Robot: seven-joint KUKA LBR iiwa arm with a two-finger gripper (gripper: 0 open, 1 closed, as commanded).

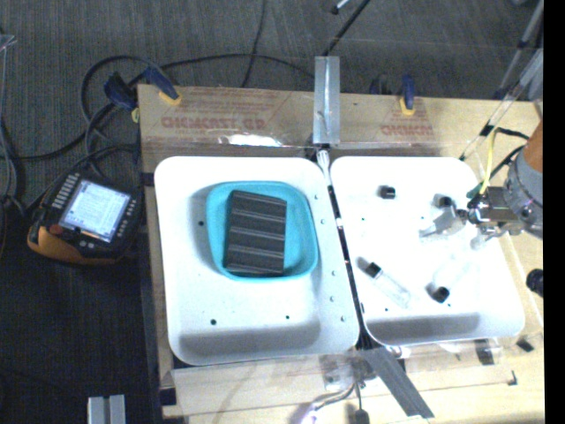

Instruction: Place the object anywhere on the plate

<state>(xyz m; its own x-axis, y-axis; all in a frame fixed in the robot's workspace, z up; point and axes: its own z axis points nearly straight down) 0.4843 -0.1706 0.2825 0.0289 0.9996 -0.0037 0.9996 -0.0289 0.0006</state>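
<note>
Dark ridged block (256, 231) on blue plate (305, 237), tool (446, 222) perhaps over right bin (415, 307)

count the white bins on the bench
2. The left bin holds a blue plate with a dark ribbed block; the right bin sits beside it, touching at the middle.

Ridged block (256, 232) on plate (303, 237) in left bin (177, 307), small vials (384, 276) scattered in right bin (494, 312)
</note>
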